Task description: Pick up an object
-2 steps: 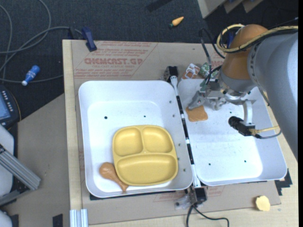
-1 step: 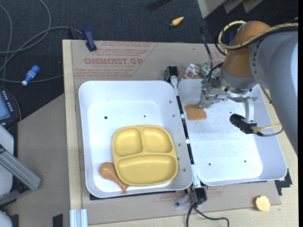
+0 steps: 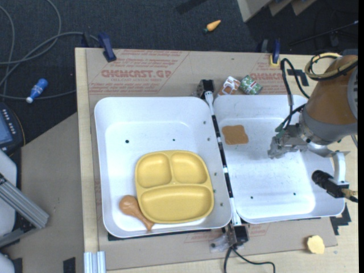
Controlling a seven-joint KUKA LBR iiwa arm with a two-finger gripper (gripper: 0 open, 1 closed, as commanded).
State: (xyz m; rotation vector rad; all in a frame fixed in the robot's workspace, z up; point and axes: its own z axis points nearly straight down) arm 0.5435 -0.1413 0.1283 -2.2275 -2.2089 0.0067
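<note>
While the arm hides part of the right bin (image 3: 273,206), you see the gripper (image 3: 278,148) low over it.
Its finger spread cannot be told; the brown flat piece (image 3: 234,134) lies apart, near the divider.

Glossy yellow plastic tray (image 3: 173,186) in smooth white plastic bin (image 3: 114,152).

Bright, even overhead light; soft shadows; mild glare off white bins (image 3: 114,152); slightly soft focus.
</note>
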